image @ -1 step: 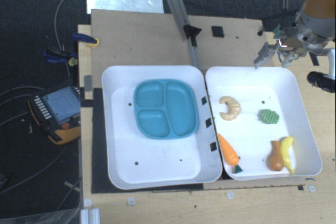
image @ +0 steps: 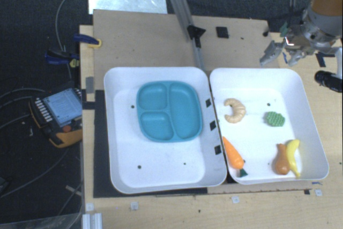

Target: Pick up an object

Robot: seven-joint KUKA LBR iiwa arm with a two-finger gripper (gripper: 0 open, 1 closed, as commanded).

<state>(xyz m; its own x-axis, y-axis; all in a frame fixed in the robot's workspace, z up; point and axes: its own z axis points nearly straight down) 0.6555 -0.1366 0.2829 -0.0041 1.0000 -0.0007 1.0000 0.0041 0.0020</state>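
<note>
Mostly smooth: curved croissant (image: 235, 110), tapered carrot (image: 233, 153), bumpy green broccoli (image: 275, 119).

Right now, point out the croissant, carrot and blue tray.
croissant (image: 235, 110), camera view, middle of its curve
carrot (image: 232, 152), camera view, orange body
blue tray (image: 169, 87), camera view, far rim

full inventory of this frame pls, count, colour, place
bins: 2, white, side by side on the bench
plate: 1, blue, three compartments, in left bin
croissant: 1, tan, right bin, upper left
green toy: 1, green, right bin, upper right
carrot: 1, orange, right bin, at left wall
banana: 1, yellow, right bin, lower right
brown toy: 1, orange-brown, touching banana's left side
clamps: several, blue and yellow, bench's left edge
device: 1, orange and black, floor at left
arm: 1, grey with orange band, upper right
gripper: 1, above right bin's far rim
</note>
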